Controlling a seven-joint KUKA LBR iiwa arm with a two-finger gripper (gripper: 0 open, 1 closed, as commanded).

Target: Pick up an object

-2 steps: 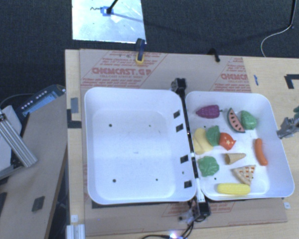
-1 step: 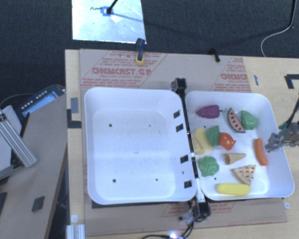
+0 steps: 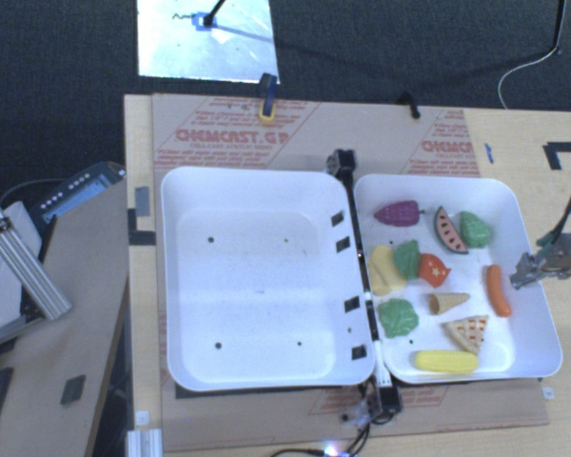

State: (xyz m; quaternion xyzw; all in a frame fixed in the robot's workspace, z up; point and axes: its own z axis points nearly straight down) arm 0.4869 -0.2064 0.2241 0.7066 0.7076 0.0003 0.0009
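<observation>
Two white bins sit side by side on the surface [image 3: 219, 127], and we read the risks from how their contents lie. The gripper [image 3: 528, 272] hangs at the right rim of the right bin [image 3: 538, 350], just beside the orange carrot [image 3: 498, 290]; we cannot tell whether the jaws are open or closed, and nothing shows between them.

If the carrot is the target, we judge that it could roll or skid against the bin wall as the jaws come down, since it is slim and lies close to the rim. A descent slightly off could also strike the rim itself.

Elsewhere the pieces crowd together. The yellow piece [image 3: 384, 269], a green leafy piece [image 3: 406, 258] and the red tomato [image 3: 433, 270] touch or nearly touch, so we think a grasp there could catch two at once or push one aside. The watermelon slice [image 3: 448, 231] and the green piece beside it [image 3: 475, 228] pose the same trouble.

The right bin also holds a purple piece [image 3: 398, 213], a cone [image 3: 448, 302], a second green leafy piece [image 3: 398, 317], a pizza slice [image 3: 467, 332] and a corn cob [image 3: 445, 361]. The left bin [image 3: 257, 284] shows only its bare floor.
</observation>
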